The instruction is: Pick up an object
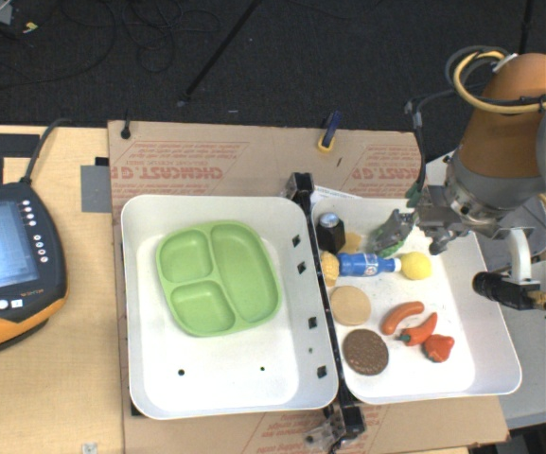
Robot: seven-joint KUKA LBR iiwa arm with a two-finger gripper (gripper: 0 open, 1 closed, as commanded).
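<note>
Right bin [485, 372]: blue bottle [365, 265], lemon [416, 267], tan disc [350, 305], brown disc [364, 351], sausage [401, 316], red pepper [430, 339], dark can [329, 229]. Gripper [389, 236] above the bottle's right end; finger state cannot be told. Left bin [149, 367]: 1 green tray [218, 277], 3 compartments.

Two shallow white plastic bins sit side by side: the left bin [149, 367] and the right bin [481, 367]. One green three-compartment plastic tray [218, 278] lies in the left. The right holds one blue-labelled bottle [367, 265], one yellow lemon [416, 267], one tan round disc [351, 305], one dark brown round patty [365, 351], one orange-red sausage [401, 316] and one red pepper-like toy [431, 340].
</note>
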